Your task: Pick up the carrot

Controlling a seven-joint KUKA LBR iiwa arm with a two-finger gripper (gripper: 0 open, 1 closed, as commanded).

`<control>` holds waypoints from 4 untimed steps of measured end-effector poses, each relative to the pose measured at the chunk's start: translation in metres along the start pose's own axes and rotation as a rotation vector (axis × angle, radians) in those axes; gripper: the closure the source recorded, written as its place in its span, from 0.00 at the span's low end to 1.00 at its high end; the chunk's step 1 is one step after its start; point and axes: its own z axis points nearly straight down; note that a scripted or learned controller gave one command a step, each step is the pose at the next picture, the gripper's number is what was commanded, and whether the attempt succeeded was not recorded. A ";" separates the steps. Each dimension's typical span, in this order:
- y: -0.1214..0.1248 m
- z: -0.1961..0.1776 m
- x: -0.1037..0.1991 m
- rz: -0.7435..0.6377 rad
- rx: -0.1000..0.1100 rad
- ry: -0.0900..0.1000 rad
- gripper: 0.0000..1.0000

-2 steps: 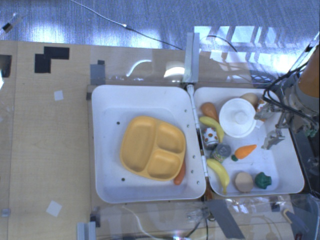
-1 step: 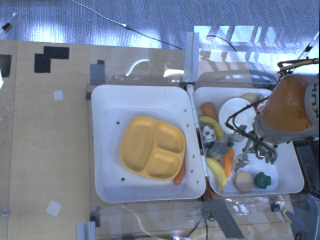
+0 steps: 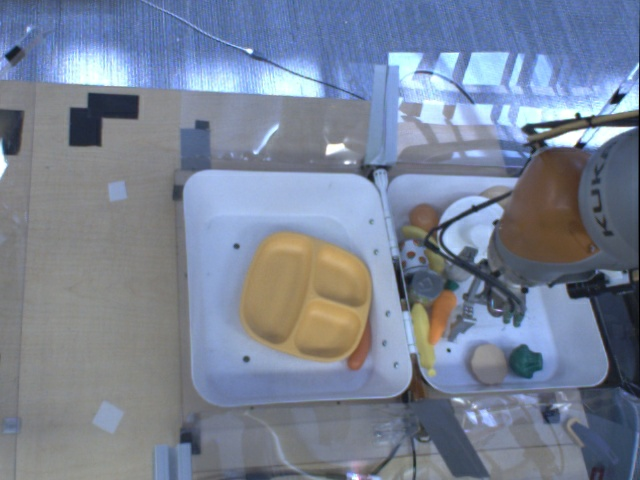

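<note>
Two white bins [image 3: 200, 298] sit side by side on our bench.
We see the carrot [image 3: 442, 317] in the right bin's left part, the gripper [image 3: 462, 318] just beside it; whether it grips, we cannot tell. A yellow tray [image 3: 305, 295] lies left.

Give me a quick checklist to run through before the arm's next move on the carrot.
1. Carrot located: ok. The carrot lies in the right bin, near its left wall.
2. Gripper near the target: ok. The gripper sits just right of the carrot.
3. Carrot between the fingers: cannot tell; the wrist hides the contact.
4. Room around the carrot: not ok. A yellow banana lies right beside it on the left, and a grey can sits just above.
5. Other items out of the way: ok. The green broccoli and beige round piece lie lower in the bin.
</note>
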 end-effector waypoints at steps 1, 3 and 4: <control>0.014 0.001 -0.019 0.000 -0.011 0.004 0.00; 0.014 -0.011 -0.041 0.359 -0.015 0.004 1.00; 0.036 -0.098 -0.023 0.533 -0.013 0.010 1.00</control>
